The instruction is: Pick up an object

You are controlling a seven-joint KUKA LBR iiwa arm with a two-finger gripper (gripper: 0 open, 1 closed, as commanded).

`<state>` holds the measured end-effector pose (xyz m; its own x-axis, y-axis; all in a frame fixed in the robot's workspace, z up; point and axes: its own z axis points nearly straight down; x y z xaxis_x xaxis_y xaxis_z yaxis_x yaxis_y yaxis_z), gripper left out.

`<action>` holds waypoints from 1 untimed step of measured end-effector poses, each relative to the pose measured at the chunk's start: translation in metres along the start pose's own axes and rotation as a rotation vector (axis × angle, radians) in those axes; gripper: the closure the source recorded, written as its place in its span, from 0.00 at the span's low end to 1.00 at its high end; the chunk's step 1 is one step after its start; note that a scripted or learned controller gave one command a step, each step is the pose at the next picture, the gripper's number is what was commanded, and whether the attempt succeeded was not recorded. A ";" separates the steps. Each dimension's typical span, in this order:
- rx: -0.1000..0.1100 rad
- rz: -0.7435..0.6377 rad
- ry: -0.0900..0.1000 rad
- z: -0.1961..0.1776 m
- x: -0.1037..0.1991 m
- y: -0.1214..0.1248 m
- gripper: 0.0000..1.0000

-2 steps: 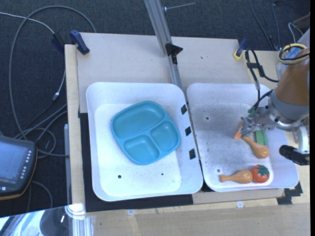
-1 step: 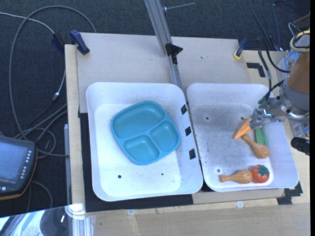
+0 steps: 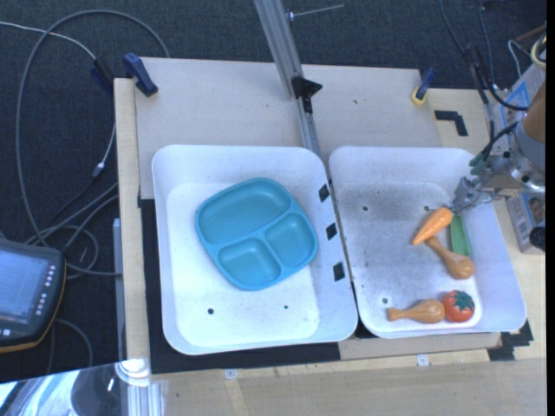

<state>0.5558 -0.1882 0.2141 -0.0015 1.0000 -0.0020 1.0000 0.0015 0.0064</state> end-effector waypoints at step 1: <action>-0.001 0.000 0.000 -0.055 0.000 0.002 1.00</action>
<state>0.5574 -0.1884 0.2687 -0.0020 1.0000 -0.0025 1.0000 0.0020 0.0078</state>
